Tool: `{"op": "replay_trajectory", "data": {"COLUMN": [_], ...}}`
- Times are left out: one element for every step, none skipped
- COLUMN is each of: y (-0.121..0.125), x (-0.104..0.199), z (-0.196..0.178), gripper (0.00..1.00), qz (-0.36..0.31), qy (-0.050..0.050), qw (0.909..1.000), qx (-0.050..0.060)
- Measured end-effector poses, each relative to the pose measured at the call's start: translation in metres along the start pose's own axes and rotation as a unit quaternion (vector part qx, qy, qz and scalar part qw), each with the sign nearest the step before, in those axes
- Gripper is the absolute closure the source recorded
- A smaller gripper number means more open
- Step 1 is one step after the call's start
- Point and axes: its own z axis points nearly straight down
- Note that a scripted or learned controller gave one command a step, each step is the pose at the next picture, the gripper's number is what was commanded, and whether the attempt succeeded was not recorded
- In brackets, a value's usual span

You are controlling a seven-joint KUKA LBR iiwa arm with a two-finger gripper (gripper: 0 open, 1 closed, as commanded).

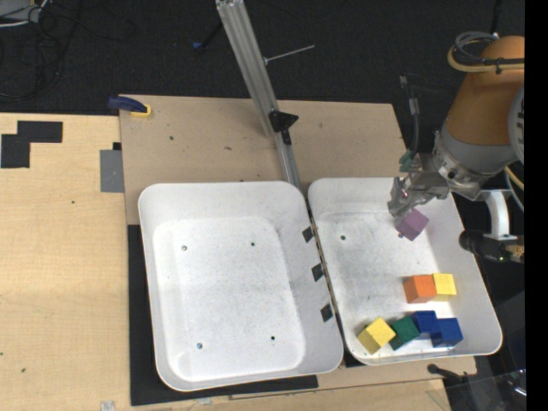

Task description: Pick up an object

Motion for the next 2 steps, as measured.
{"op": "replay_trajectory", "data": {"y": [0.004,0.000], "x": [0.046,0.093], "z": [0.005,0.016], "gripper": [1.00,1.00], "qz": [0.000,0.000], "qy": [0.000,0.000], "qw": [1.0000,1.0000], "qx": [0.000,0.000]}}
